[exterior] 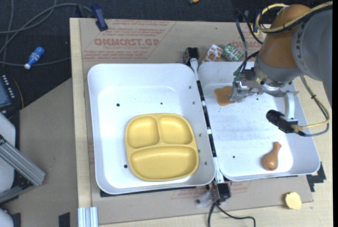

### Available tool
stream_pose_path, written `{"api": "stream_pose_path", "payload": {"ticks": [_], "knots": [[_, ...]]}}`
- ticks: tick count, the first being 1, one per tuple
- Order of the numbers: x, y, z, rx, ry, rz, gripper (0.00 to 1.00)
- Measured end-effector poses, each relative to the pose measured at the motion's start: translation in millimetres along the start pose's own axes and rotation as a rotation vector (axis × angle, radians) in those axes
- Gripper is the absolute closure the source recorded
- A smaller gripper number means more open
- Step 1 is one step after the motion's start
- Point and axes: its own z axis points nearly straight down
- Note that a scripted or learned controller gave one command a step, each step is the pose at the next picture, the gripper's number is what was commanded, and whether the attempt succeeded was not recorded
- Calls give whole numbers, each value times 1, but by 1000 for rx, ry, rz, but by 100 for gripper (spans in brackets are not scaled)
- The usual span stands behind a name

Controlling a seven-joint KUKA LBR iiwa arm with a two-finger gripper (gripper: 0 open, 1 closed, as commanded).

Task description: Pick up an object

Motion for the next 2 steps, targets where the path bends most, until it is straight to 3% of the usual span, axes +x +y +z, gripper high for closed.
{"api": "stream_pose_path", "payload": {"ticks": [1, 2], "knots": [[-1, 0, 1, -1, -1, 2, 0], [2, 15, 29, -2, -2, 1, 0]]}}
